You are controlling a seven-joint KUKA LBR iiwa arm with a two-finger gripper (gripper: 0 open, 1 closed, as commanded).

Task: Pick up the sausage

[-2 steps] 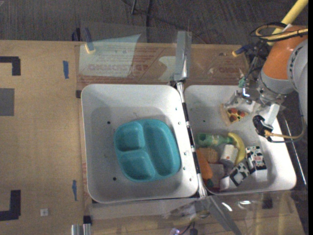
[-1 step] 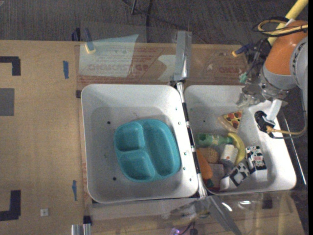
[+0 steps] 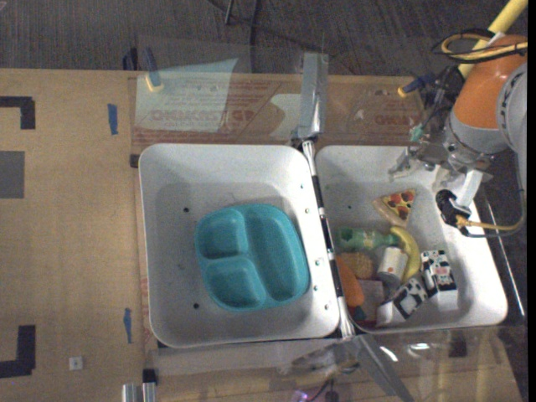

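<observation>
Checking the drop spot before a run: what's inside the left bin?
The left bin holds a teal divided tray with three compartments, each showing bare. Whatever lies under the tray is covered. The toy food sits in the right bin.

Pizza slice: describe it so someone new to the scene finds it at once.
Go to the right bin, the one crowded with toy food. The pizza slice lies alone near its middle, above the pile with the banana. It is the only flat triangle: yellow with red spots.
</observation>
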